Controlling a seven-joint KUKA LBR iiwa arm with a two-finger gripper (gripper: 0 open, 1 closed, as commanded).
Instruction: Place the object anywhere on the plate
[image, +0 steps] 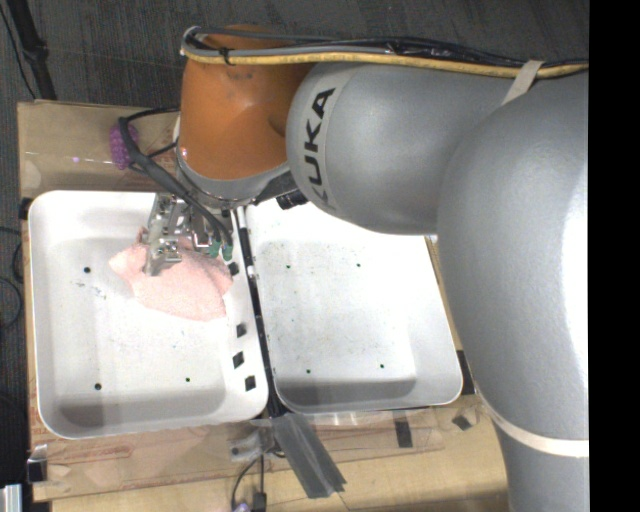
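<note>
Pink plate (180, 285) lies in the left bin (60, 330); the gripper (165, 245) hangs over its upper edge, its grip impossible to judge. No object visibly placed; placement apparently pending.

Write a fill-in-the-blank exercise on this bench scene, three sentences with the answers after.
1. The pink plate lies in the ____ bin of the camera view.
2. The band above the arm's wrist is ____ in colour.
3. The gripper hangs over the plate's ____ edge in the view.

Missing words: left; orange; upper
</note>
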